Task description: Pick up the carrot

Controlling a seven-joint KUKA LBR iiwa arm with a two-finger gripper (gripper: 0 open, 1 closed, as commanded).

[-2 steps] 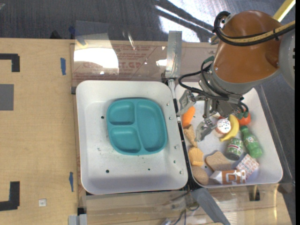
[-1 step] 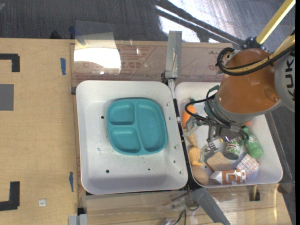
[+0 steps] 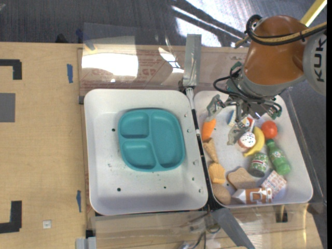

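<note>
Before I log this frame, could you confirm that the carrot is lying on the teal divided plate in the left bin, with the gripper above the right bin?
Not quite. The camera view shows the carrot in the right bin, against its left wall, not on the teal divided plate. The plate does sit in the left bin, and the gripper is above the right bin.

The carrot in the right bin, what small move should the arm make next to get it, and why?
Probably shift the end effector left and lower it: the carrot lies against the right bin's left wall, while the end effector hangs over the middle toys.
</note>
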